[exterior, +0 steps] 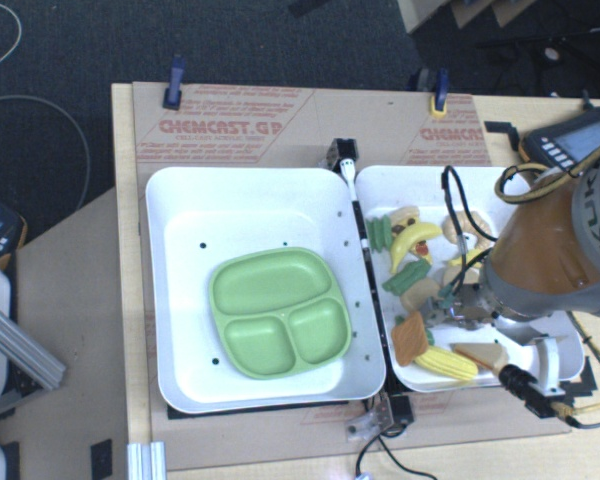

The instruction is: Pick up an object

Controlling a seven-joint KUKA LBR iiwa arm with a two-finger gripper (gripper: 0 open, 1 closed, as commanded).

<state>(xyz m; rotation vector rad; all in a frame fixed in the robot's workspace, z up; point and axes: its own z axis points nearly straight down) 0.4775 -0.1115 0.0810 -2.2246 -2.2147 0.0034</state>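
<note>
Two shallow white bins sit side by side on the bench in the camera view: you see the left bin [170, 268] carrying a green divided plate [278, 311], and the right bin [380, 183] holding a crowded heap of toy food. Among the heap you can pick out a yellow banana [416, 238], a green pod-like piece [379, 232], a second green piece [408, 274], an orange wedge [411, 338] and a yellow corn cob [444, 364] near the front wall. The arm [540, 253] reaches in from the right and bends down over the middle of this heap, presumably because every candidate for picking lies there. The gripper [452, 306] sits low among the pieces, just beside the orange wedge and above the corn cob; its own wrist and cabling mask it, so you cannot tell its opening or whether anything is caught in it. Judge the pick as in progress, not confirmed. The tight packing suggests neighbouring pieces may be nudged.
</note>
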